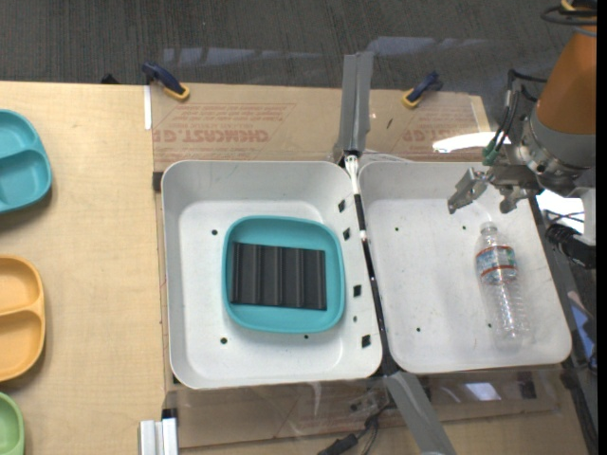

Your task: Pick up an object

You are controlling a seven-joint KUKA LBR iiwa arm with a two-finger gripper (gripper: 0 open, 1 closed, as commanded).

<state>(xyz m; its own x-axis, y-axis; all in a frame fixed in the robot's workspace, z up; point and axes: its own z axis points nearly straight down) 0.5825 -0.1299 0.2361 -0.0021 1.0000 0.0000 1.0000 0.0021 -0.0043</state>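
A clear plastic water bottle [501, 281] with a white cap and a red-and-blue label lies on its side in the right bin [427, 282], cap toward the far rim. My gripper [487, 191] hangs over the far right part of that bin, just beyond the bottle's cap. Its two fingers [464, 193] are spread apart, with nothing between them. In the left bin [190, 282] sits a teal tray [283, 274] with a dark ribbed insert.
The arm's grey wrist and orange band [571, 88] stand at the right edge. Teal [21, 164], orange [19, 316] and green [8, 425] plates lie on the wooden bench at the left. A metal divider [356, 112] and clamps [166, 81] sit behind the bins.
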